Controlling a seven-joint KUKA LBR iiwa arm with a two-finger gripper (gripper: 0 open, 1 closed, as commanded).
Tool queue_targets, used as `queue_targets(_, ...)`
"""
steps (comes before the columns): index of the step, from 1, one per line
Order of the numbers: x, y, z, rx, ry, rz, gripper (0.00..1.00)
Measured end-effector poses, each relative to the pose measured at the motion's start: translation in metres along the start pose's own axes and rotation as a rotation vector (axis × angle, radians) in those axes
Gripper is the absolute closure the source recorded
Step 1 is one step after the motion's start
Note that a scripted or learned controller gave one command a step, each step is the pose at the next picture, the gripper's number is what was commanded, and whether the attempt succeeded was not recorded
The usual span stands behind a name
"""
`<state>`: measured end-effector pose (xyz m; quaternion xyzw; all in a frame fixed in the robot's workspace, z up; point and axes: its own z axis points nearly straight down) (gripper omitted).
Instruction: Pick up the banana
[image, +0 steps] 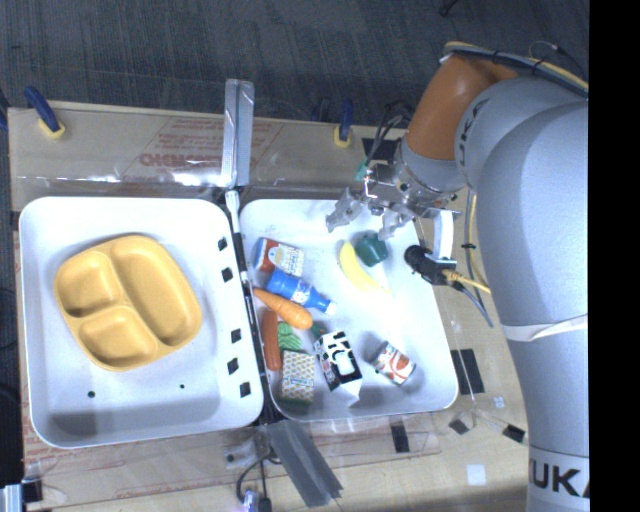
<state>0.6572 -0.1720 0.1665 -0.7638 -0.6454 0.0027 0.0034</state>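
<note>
The grey arm takes up the right side of the view, its orange band bent over the far right corner of the right bin. Under it lies the surface, tan board under clear sheeting, with two blue clamps on its far edge.

The left bin holds a yellow divided tray with three compartments, lying slightly toward the bin's far left.

The right bin holds the clutter. Along its left wall, from far to near, lie a small carton with a red and white label, a blue bottle on its side, an orange carrot slanting across, a thin reddish stick-like item and a green and tan packet. A black and white box stands just beside the packet, and a small red and white can lies on its side near the bin's near right corner.

The banana lies on the bin floor in the far right part, apart from the clutter, curving from far left to near right. A small dark green object touches or overlaps its far end.

The end effector hangs just above the banana's far end, its metal fingers spread wide, with nothing between them.
</note>
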Motion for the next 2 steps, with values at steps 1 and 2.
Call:
queue_targets(1,-0.025,0.001,0.049,-0.032,-0.006,-0.169,0.00)
queue_targets(2,-0.035,0.006,0.056,-0.008,-0.001,-0.166,0.00)
